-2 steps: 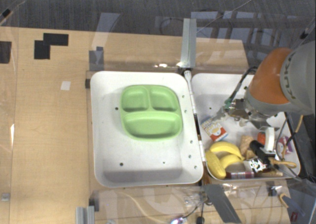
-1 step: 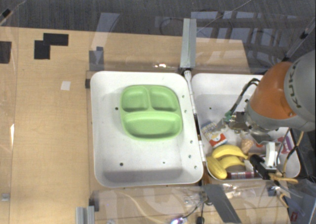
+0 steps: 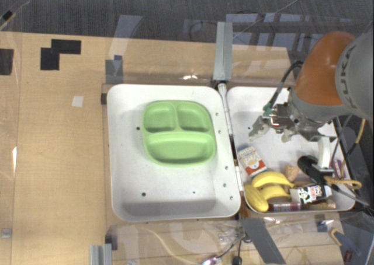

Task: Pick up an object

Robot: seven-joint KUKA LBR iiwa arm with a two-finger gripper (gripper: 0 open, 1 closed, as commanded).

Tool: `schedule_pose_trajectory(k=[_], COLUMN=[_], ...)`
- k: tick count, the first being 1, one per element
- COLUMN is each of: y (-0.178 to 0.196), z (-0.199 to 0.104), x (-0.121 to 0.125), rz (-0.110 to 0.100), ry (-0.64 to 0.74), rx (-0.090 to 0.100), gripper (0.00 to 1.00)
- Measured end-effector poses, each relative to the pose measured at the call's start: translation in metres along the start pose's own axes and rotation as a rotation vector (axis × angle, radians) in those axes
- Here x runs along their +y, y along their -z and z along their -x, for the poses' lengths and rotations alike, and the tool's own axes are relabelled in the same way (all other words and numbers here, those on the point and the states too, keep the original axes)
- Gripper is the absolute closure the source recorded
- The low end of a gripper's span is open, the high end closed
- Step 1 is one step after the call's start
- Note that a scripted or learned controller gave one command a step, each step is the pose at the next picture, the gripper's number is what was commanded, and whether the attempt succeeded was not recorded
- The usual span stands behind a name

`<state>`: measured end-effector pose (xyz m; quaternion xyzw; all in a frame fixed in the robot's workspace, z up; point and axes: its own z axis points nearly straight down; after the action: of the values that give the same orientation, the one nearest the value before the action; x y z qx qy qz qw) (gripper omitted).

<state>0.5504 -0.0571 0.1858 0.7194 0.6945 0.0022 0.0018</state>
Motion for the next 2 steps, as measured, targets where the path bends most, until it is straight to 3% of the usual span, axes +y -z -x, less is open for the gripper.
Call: schedule_pose_trajectory(k=[1, 2], y=[-0.082, -0.033], z=[0.027, 0.027], x=[-0.008, 0.002], rz=[0.019, 0.0], ry=[-0.008, 0.22], rx=[-0.001, 0.0], gripper=[0.0, 0.0])
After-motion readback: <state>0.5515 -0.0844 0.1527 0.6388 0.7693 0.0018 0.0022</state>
